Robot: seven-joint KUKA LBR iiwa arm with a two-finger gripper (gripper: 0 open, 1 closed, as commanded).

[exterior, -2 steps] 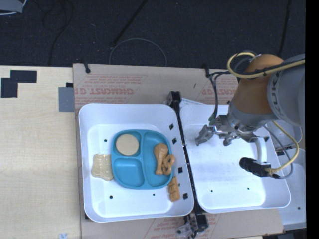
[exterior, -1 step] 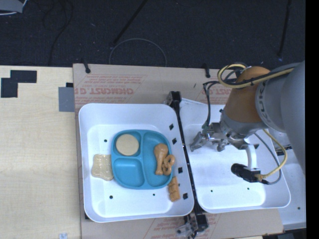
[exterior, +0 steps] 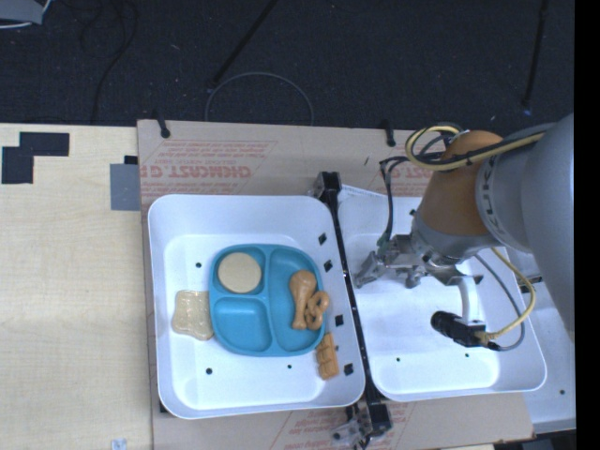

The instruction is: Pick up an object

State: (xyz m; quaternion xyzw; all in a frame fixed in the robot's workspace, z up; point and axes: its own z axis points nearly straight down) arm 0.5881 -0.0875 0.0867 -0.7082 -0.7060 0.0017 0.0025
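In the left bin (exterior: 178,242) lies a blue divided tray (exterior: 253,331). It carries a round tan cookie (exterior: 238,272) in its upper-left section and a brown pretzel-like piece (exterior: 307,300) on its right side. A pale toast-like piece (exterior: 192,314) lies just left of the tray. A small orange-brown piece (exterior: 326,356) rests by the tray's lower right corner. My gripper (exterior: 380,268) hangs over the left part of the right bin (exterior: 441,373), close to the divider between the bins and apart from all the food pieces.
The grey arm with its orange band (exterior: 459,200) covers the upper right of the right bin. A black plug on a yellow cable (exterior: 457,328) hangs over that bin's floor. Cardboard (exterior: 234,162) lies under both bins, on a wooden bench (exterior: 66,298).
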